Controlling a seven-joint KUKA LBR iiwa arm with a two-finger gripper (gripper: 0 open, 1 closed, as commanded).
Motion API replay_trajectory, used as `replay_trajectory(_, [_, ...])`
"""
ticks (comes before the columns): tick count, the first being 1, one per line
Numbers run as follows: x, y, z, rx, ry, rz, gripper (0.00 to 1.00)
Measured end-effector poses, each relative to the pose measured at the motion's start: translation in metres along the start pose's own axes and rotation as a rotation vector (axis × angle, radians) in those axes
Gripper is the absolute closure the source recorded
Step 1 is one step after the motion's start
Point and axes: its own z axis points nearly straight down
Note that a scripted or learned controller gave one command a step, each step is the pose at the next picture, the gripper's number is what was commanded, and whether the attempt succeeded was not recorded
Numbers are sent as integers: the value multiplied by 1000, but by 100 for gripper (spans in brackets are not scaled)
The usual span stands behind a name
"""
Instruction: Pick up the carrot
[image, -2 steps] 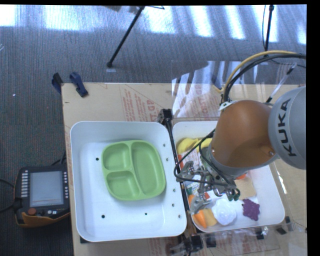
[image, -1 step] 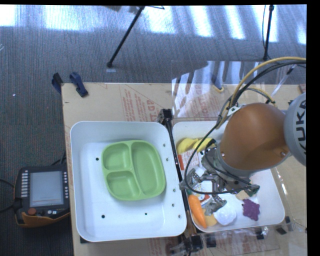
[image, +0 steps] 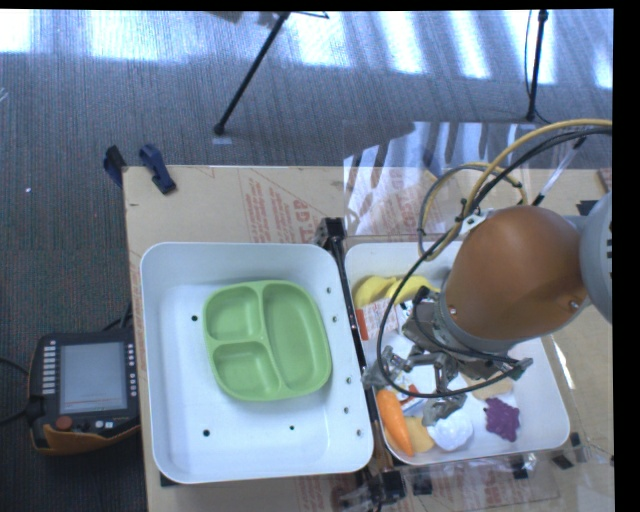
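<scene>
Black handheld teach pendant (image: 88, 383) on the floor at far left, green three-compartment plastic tray (image: 267, 338) in the left white bin (image: 165, 300), orange carrot (image: 395, 421) lying in the right white bin (image: 545, 425) near its front-left corner, two-finger metal gripper (image: 432, 377) hovering just above it (finger spread impossible to judge), purple toy (image: 501, 418) at right.

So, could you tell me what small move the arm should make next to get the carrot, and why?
Probably a short shift toward the near-left corner of the right bin, then a descent. The carrot lies there against the bin's left wall, beside a white item and near a purple one, while the gripper hangs just above and right of it, with nothing visibly between its fingers.
</scene>
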Motion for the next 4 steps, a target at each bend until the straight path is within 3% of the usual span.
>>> replay_trajectory(1, [3, 3, 0, -1, 0, 6, 0])
replay_trajectory(2, [-6, 12, 0, -2, 2, 150, 0])
replay_trajectory(3, [-35, 26, 0, -2, 0, -337, 0])
replay_trajectory(4, [-29, 33, 1, -3, 1, -560, 0])
